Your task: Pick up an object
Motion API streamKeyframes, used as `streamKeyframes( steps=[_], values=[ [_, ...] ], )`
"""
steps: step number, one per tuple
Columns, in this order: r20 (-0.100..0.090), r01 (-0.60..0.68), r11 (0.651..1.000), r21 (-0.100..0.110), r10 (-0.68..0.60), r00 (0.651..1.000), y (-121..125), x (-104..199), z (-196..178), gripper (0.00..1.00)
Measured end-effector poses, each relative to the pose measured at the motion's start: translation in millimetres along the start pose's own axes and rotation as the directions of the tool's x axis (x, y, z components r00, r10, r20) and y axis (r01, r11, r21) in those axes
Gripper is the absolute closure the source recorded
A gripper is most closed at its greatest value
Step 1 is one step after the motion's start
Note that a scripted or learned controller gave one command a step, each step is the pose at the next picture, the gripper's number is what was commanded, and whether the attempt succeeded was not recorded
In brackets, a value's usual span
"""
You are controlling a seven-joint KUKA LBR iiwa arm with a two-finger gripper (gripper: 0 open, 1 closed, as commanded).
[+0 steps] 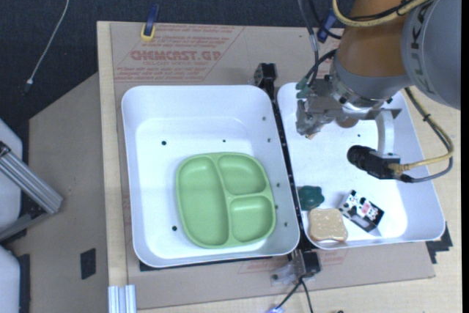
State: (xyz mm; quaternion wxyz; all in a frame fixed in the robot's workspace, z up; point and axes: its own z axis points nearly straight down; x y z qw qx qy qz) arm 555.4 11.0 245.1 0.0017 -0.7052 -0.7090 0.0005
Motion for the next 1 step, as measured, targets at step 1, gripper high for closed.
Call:
streamKeyframes(
  steps=[1],
  values=[
    [0.000,0.000,1.000,0.002,0.000,1.000,-16.3,51.3,18.4,1.00]
  ],
)
